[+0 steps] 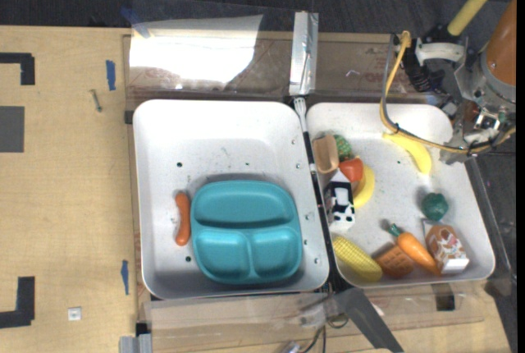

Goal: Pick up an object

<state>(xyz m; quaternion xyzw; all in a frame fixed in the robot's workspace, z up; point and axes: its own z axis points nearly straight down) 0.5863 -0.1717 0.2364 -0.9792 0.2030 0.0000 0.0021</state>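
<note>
Two shallow white plastic bins sit side by side on the bench. The left bin (164, 130) holds a smooth teal plastic divided tray (244, 230) with three rounded compartments, and just beside its left edge lies a slim orange sausage-shaped toy (182, 217).

The right bin (480, 245) holds a scatter of toy food. A curved yellow plastic banana (410, 149) lies near the back. Along the left wall cluster a tan block (325, 153), a red and green piece (348, 162), a second yellow curved piece (364, 187) and a black-and-white cow figure (341, 205). At the front lie a bumpy yellow corn cob (355, 258), an orange carrot with green top (410, 245) and a small printed carton (448, 249). A dark green round piece (434, 204) sits apart, toward the right wall.

The grey arm's wrist and gripper (476, 126) hang over the right bin's back right corner, amid cables; whether it is spread or closed I cannot tell.
</note>
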